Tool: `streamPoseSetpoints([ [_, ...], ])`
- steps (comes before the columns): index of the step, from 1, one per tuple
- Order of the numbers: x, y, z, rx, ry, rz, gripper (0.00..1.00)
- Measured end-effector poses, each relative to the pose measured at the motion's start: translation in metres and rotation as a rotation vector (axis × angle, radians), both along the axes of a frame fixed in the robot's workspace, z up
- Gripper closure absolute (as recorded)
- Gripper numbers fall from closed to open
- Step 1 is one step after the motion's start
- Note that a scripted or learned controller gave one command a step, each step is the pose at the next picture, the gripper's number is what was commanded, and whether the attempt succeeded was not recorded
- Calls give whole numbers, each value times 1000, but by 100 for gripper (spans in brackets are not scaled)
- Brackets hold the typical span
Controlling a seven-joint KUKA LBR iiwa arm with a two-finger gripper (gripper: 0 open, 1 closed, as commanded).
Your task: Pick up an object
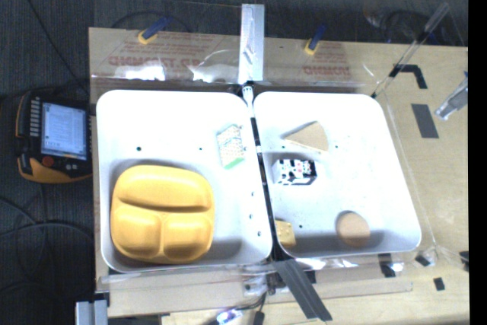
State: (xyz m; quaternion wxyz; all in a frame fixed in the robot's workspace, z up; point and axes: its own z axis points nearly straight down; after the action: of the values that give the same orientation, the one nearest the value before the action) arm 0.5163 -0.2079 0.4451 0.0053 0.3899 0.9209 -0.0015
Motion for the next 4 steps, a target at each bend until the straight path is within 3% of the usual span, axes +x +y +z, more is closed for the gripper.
streamPoseSetpoints([
  [4, 7, 2, 40, -7, -18, 7, 100],
])
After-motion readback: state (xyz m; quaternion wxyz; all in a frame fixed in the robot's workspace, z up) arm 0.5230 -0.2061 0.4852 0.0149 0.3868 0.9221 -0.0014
